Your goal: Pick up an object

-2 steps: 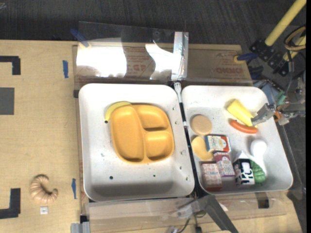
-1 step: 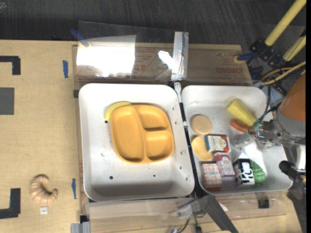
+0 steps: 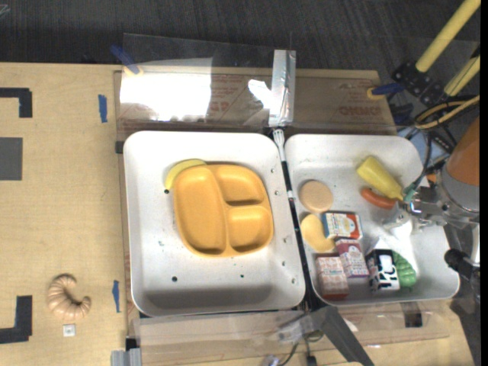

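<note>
The metal two-finger gripper hangs just right of the small red sausage; its opening I cannot tell. Toys crowd near that sausage, so a descent could snag a neighbour.

Looks like a robotics lab: two white bins taped onto a plywood table, black tape marks left of those bins, yellow-sleeved cables right of them, dark carpet behind.
</note>
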You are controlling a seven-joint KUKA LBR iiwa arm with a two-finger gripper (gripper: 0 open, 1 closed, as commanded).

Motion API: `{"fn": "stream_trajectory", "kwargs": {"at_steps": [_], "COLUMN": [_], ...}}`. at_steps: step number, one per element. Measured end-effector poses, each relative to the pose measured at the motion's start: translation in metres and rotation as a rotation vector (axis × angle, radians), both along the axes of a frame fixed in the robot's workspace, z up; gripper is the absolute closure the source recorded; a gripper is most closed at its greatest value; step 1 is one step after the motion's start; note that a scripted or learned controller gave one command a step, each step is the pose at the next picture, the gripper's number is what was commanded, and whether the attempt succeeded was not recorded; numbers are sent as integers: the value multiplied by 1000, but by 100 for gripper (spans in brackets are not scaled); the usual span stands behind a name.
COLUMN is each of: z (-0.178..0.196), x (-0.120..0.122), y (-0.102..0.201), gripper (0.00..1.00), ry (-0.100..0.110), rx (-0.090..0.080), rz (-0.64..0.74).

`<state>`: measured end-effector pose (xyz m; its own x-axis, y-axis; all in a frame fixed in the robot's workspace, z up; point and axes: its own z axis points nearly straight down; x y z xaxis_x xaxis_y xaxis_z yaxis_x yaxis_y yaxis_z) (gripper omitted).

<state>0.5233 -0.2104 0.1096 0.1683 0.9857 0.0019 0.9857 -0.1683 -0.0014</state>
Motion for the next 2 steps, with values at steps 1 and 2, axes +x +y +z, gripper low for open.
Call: {"fn": "stream_trajectory", "kwargs": {"at_steps": [1,2], "z": [140,106], "x": [40,12], "y": [38,84], "gripper": [100,100], "ry": [-14,2], "rx": [-4,0], "rz": [120,262]}}
